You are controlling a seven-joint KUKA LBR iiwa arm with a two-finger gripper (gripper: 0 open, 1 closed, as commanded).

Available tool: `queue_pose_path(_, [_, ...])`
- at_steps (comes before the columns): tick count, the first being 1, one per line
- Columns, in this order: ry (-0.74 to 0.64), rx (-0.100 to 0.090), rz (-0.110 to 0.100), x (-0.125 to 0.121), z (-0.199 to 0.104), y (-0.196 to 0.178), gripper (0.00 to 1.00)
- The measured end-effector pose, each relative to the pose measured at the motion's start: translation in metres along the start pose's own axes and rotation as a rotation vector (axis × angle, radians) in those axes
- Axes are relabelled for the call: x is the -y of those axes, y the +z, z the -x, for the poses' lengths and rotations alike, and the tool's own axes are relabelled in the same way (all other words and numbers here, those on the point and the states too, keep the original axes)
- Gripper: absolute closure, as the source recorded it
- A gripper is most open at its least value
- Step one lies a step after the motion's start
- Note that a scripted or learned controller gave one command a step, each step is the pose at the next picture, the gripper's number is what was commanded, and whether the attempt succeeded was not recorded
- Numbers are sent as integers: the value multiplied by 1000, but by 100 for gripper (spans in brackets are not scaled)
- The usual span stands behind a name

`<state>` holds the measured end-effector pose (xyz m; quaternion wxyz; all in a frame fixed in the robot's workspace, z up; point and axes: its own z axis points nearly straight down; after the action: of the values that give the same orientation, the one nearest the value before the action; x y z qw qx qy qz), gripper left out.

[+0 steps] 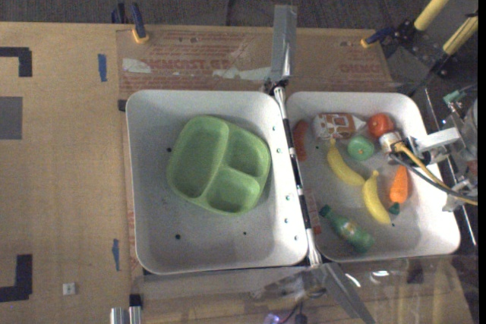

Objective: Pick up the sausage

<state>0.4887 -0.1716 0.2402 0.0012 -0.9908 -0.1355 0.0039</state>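
Observation:
The sausage (pixel 301 139) is a short reddish-brown link. It lies along the left wall of the right bin (pixel 433 243), near the bin's far end. My gripper (pixel 459 160) hangs over the right rim of that bin, well to the right of the sausage, with several food items between them. Nothing shows between the gripper and the sausage that links them; they are far apart.
Beside the sausage in the right bin are a small carton (pixel 339 125), an orange fruit (pixel 380 124), a green round piece (pixel 361 148), two bananas (pixel 344 167) (pixel 374 199), a carrot (pixel 399 184) and a green bottle (pixel 348 228). The left bin (pixel 152 239) holds a green divided plate (pixel 219 164).

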Motion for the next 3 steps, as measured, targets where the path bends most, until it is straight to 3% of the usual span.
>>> queue_pose_path(1, [61, 1, -4, 15, 7, 134, 0])
queue_pose_path(2, [-47, 1, -1, -47, 24, -104, 0])
queue_pose_path(3, [11, 1, 1, -2, -63, -192, 0])
